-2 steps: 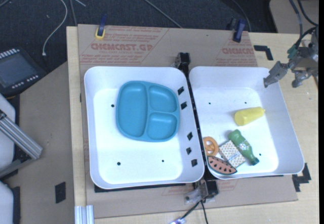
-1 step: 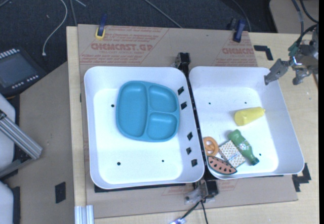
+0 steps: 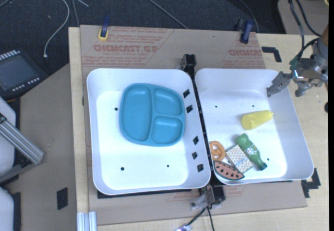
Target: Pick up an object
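While the arm waits at the right edge, the scene reads:
Bench [image 3: 135, 42]: bears two white bins side by side.
Left bin [image 3: 104, 162]: holds a blue divided plate [image 3: 152, 114].
Right bin [image 3: 224, 86]: yellow object [image 3: 257, 119] mid-bin; green bottle [image 3: 250, 152], pretzel [image 3: 216, 149], checkered piece [image 3: 237, 158] and watermelon slice [image 3: 229, 170] clustered at its near edge.
Gripper [image 3: 292, 81]: above the right bin's far right rim; fingers apart, nothing between them.

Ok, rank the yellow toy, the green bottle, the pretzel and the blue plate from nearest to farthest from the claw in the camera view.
From the claw at the right bin's far right edge:
1. Yellow toy, mid right bin.
2. Green bottle, right bin's near side.
3. Pretzel, near the divider.
4. Blue plate, left bin.
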### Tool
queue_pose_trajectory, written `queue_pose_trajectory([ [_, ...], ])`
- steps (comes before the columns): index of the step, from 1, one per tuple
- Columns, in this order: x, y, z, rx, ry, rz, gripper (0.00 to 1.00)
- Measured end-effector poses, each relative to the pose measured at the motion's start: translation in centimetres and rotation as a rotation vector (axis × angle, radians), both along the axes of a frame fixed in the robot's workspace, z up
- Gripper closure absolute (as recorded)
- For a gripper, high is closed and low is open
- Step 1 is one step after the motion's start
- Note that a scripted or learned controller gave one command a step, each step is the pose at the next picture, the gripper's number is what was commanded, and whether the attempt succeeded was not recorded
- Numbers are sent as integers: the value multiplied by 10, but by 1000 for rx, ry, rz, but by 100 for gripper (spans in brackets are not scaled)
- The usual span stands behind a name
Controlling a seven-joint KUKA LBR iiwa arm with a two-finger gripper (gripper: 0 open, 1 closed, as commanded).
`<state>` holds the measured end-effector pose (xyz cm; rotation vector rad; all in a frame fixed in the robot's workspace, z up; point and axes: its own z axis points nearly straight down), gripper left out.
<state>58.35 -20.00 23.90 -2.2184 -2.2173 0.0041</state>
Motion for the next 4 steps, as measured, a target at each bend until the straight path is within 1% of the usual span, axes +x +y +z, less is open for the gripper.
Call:
queue_pose_trajectory([
  [1, -3, 8, -61, 1, 2, 1, 0],
  [2, 0, 13, -122, 2, 2, 2, 0],
  [3, 2, 12, -107, -1, -8, 1, 100],
  [4, 8, 4, -58, -4, -12, 1, 100],
])
